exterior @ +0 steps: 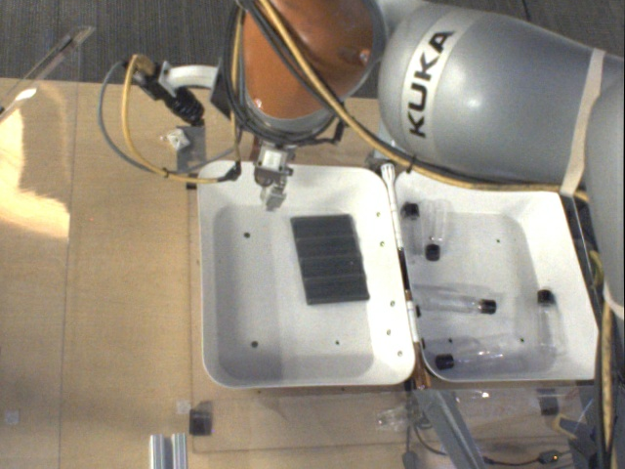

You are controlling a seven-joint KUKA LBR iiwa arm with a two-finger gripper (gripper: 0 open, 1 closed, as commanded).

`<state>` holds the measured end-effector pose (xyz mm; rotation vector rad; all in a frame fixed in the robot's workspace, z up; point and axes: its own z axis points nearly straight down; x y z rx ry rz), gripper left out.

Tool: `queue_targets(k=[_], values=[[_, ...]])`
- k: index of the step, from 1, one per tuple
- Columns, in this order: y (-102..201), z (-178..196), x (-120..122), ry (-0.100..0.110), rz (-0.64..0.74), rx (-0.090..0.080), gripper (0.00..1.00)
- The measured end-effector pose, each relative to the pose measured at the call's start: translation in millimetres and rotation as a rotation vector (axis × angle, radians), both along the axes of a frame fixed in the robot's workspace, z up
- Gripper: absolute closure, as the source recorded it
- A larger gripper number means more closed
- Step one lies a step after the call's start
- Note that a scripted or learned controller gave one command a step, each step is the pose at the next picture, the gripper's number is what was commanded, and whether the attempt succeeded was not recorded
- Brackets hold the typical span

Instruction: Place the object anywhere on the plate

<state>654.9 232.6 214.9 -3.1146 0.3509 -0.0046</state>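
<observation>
Tool [272, 195] of mine hung over left bin [229, 350], near its 12 o'clock rim, tip pointing down; nothing seen between its tips, and whether spread or closed I could not tell. Dark ribbed plate [330, 259] lay flat at bin's centre, at 4 o'clock from tool, apart from it. Right bin [576, 262] held clear black-capped tubes [459, 304], at 3 o'clock from plate. Tabletop [98, 311] spread at 9 o'clock.

Tan bench [98, 291], dark ribbed floor [117, 8] behind.
</observation>
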Motion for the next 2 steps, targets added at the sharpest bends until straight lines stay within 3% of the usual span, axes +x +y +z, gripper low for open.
queue_targets(k=[1,2], values=[[3.3,-123.4,16.7,-0.007,-0.083,0.002,1.00],[2.5,-27.4,14.8,0.000,-0.366,0.003,1.00]])
